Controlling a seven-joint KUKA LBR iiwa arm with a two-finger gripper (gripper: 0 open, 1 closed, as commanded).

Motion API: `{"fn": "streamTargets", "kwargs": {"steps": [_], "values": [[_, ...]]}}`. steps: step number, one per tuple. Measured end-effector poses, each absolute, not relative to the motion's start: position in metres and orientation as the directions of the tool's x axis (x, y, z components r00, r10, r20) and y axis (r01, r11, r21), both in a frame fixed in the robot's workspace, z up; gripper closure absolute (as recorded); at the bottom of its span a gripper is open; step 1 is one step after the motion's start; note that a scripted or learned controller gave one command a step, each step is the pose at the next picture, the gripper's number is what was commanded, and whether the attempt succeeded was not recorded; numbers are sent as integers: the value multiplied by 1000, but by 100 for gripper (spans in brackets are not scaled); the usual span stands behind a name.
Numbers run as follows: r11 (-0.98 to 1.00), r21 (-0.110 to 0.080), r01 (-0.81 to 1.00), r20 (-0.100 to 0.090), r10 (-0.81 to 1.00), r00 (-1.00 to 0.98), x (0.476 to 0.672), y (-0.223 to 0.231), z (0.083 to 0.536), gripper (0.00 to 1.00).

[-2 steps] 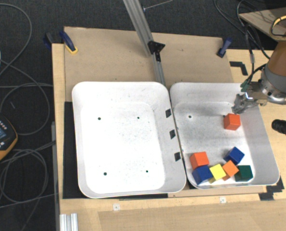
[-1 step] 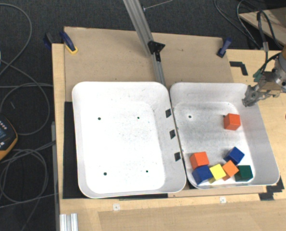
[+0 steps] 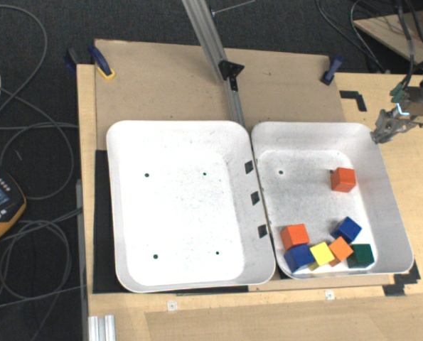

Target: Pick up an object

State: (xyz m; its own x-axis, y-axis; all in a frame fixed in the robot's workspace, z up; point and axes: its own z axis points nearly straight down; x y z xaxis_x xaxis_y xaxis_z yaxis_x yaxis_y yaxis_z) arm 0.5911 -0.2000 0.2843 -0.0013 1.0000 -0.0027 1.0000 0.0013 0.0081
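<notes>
The right bin (image 3: 382, 183) holds several small blocks. One orange block (image 3: 343, 179) lies alone near the bin's middle right. At the front sit an orange block (image 3: 294, 234), a blue block (image 3: 298, 257), a yellow block (image 3: 322, 253), another orange block (image 3: 340, 249), a blue block (image 3: 347, 229) and a green block (image 3: 362, 254). My gripper (image 3: 387, 129) hangs at the far right, above the back right corner of the right bin, well away from the blocks. Nothing shows between its fingers.
The left bin (image 3: 119, 190) lies beside the right one. A slanted metal rail (image 3: 210, 45) crosses the back of the bench and ends between the bins. Blue clamps (image 3: 102, 62) (image 3: 331, 69) sit on the board's back edge. Cables lie on the floor to the left.
</notes>
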Motion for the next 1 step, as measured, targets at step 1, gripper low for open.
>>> {"fn": "streamTargets", "kwargs": {"steps": [1], "values": [[5, -2, 1000, 3, 1000, -5, 578, -148, 270, 100]]}}
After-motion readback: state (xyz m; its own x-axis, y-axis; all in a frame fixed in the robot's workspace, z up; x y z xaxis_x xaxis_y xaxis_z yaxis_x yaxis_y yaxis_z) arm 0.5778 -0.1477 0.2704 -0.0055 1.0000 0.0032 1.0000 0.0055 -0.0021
